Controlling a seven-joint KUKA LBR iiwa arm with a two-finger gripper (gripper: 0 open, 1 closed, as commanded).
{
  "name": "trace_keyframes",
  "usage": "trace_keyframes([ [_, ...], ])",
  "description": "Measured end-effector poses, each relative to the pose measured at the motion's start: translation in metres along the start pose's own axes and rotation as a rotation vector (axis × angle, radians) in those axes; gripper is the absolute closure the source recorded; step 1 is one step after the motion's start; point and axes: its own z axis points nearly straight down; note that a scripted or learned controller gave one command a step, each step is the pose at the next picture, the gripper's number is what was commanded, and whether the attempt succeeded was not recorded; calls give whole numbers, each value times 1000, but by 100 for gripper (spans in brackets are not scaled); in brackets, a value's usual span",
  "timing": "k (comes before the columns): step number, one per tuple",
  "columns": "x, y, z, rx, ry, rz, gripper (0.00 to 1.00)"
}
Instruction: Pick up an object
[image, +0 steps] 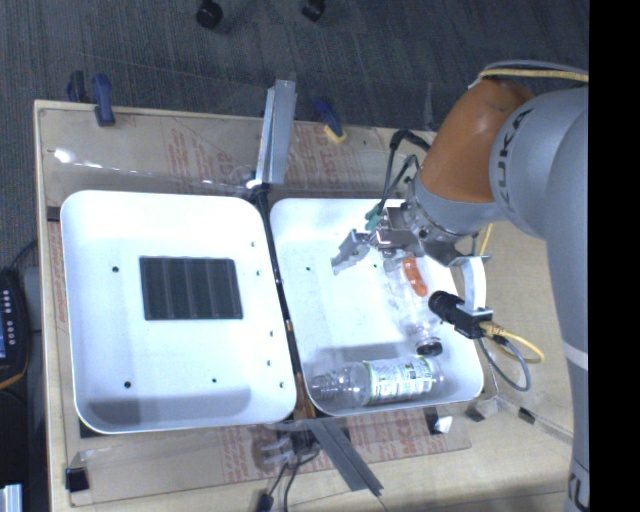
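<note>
A clear plastic bottle (375, 382) with a pale printed label lies on its side along the near wall of the right bin (310, 300), its length running across the bin. A second clear bottle (412, 300), with an orange mark near its upper end and a dark cap at its lower end, lies lengthwise near the bin's right wall, just above the first.
</note>
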Motion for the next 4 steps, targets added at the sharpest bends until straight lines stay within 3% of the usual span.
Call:
trace_keyframes([
  [1, -62, 14, 29, -1, -2, 121, 0],
  [2, -64, 26, 6, -3, -2, -50, 0],
  [3, -69, 53, 32, -4, -1, -82, 0],
  [4, -70, 43, 2, -6, -2, -96, 0],
])
